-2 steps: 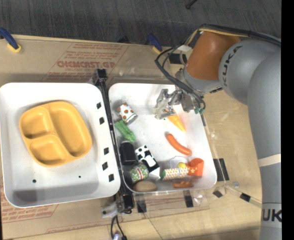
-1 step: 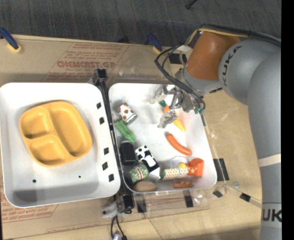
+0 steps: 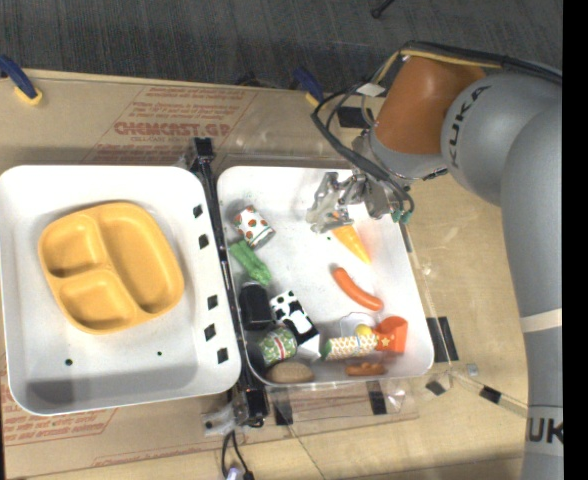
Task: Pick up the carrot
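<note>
Gripper (image 3: 336, 206) low in right bin (image 3: 406, 268), far side; fingers' state unclear; carrot (image 3: 353, 241) just beside.

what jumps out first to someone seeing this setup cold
The yellow divided plate lying alone in the left bin catches the eye first. Next comes the big grey arm with its orange band reaching in from the right, its claw low over the right bin just above the carrot. The rest of that bin is a jumble of toy food along the near and left sides.
</note>
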Controlling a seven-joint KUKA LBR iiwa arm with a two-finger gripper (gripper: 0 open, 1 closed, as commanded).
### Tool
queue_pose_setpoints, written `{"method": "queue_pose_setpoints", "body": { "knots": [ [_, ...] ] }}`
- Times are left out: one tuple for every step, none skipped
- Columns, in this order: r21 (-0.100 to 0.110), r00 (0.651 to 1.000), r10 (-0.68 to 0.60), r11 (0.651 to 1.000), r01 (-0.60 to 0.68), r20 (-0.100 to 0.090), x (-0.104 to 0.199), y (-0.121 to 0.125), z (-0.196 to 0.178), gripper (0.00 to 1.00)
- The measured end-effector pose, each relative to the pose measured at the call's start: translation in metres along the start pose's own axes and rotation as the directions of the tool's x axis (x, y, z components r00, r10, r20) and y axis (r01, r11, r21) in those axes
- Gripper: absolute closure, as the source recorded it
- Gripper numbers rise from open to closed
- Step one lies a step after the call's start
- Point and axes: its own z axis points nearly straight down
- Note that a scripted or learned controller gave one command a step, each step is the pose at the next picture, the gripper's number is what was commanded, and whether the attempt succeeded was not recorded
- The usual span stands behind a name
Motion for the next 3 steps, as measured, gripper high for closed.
{"method": "queue_pose_setpoints", "body": {
  "knots": [
    [-0.006,0.913,-0.409,0.913,0.409,-0.006,0.015,-0.015,0.022,1.0],
    [-0.015,0.829,-0.558,0.829,0.558,-0.009,0.063,-0.009,0.026,1.0],
    [-0.016,0.86,-0.511,0.86,0.51,-0.011,0.155,0.026,0.025,1.0]
  ]
}}
